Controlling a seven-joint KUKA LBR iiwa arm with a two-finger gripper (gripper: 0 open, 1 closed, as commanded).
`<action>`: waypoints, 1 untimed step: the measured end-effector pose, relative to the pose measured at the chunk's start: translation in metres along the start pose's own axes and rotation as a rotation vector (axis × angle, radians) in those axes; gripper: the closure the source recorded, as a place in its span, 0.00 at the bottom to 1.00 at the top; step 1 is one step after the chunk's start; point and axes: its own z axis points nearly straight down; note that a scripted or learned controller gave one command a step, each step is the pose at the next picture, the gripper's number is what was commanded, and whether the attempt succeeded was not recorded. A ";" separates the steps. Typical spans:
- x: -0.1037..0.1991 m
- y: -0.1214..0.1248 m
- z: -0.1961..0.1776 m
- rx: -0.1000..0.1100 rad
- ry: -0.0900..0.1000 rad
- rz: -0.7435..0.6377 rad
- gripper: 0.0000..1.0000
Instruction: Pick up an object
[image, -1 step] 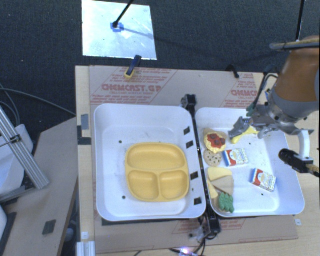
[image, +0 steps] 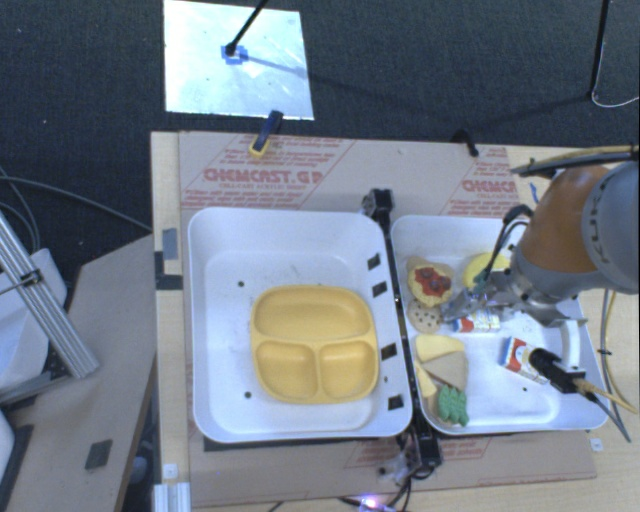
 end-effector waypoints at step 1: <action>-0.028 0.054 -0.009 -0.011 -0.001 -0.006 0.00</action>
